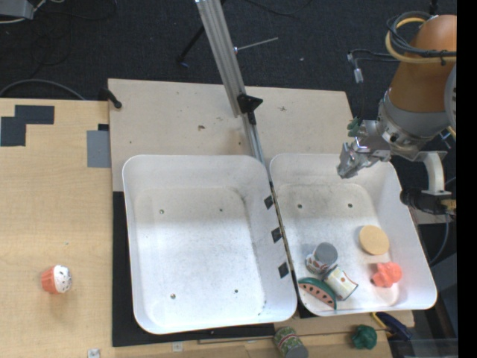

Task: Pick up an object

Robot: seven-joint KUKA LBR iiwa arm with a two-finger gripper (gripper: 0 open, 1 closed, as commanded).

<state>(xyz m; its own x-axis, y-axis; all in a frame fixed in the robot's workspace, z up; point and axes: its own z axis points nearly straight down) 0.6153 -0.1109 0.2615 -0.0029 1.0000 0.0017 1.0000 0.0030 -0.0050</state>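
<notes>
Nearest the lens, a green ball [364, 337] and a small dark can [286, 341] lie on the desk [67, 200] just past the front rim of the right bin [406, 207]. Whether the gripper [350, 162] is clenched or released cannot be told; it hangs over that bin's back edge, well apart from the tan disc [373, 239], pink toy [386, 274], grey cup [324, 257], small tin [340, 281] and melon slice [319, 290] near the front. Beside it sits the left bin [149, 174], and a small orange-and-white toy [57, 280] rests far left on the desk.
</notes>
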